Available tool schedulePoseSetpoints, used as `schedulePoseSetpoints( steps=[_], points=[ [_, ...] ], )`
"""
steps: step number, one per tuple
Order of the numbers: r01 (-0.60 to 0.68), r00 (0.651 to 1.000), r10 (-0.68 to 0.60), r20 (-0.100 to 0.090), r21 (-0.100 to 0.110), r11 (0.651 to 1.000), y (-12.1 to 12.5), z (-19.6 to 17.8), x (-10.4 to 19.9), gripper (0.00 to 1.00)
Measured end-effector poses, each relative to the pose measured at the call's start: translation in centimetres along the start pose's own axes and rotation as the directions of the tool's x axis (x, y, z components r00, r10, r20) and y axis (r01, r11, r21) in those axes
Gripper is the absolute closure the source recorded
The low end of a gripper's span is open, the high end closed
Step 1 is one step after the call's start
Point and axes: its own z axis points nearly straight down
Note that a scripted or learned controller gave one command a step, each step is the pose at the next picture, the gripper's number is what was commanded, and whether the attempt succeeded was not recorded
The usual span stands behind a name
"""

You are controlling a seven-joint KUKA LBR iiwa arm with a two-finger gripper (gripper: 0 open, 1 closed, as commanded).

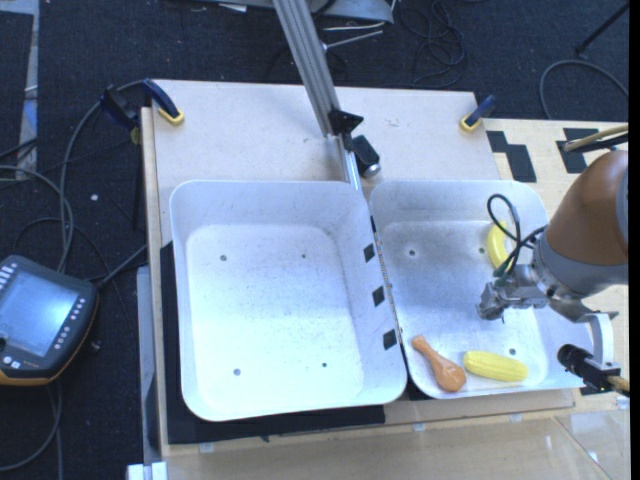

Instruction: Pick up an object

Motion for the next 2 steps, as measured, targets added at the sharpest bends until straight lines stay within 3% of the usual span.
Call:
schedulePoseSetpoints(
  steps=[2],
  points=[
    [0.001,1.000,-0.001,0.002,-0.006,1.000,-1.4,-11.0,0.0,1.00]
  ],
)
